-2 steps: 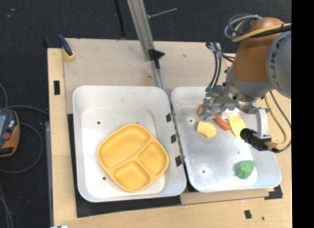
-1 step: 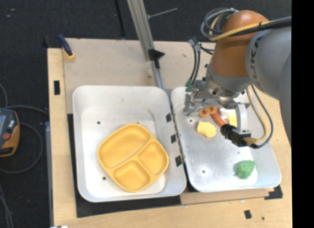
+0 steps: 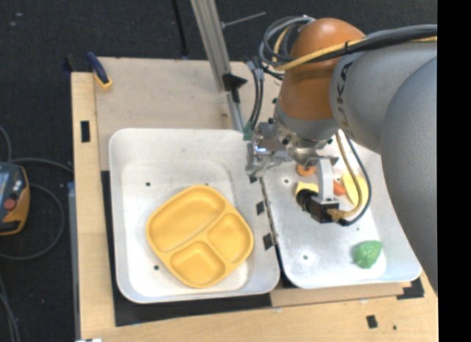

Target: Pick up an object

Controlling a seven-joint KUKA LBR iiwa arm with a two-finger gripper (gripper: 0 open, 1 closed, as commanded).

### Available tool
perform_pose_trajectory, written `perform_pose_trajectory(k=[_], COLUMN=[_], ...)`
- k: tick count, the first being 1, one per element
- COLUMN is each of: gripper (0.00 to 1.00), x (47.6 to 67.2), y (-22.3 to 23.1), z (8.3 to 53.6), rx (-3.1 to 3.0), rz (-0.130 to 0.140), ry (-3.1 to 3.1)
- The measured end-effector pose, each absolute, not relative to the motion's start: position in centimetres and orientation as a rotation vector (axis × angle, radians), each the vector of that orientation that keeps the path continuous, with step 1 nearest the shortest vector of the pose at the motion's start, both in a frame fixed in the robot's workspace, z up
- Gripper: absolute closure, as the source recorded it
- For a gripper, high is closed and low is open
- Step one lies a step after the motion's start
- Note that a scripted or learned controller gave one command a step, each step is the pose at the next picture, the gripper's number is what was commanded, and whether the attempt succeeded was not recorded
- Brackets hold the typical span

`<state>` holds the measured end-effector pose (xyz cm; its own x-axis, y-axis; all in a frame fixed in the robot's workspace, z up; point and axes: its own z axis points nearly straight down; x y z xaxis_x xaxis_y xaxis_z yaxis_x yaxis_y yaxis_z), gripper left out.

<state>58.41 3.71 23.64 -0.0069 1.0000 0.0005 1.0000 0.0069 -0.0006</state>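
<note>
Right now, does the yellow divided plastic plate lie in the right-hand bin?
No, the yellow divided plastic plate lies in the left white bin.

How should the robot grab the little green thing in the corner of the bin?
Probably from straight above, pinching the green lump across its narrower middle. It looks small, rounded and bumpy, lying alone on the flat floor of the right bin. It sits close to the bin's near right corner, so fingers may fit best placed along the rim, not against it.
</note>
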Motion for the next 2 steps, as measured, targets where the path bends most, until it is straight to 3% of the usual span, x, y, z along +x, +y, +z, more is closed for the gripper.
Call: perform_pose_trajectory(k=[1, 2], gripper=[1.00, 0.00], x=[58.80, 58.80], y=[8.83, 8.54], z=[22.88, 22.92], rx=[-2.214, -2.218], rz=[-0.001, 0.000], ry=[-2.229, -2.225])
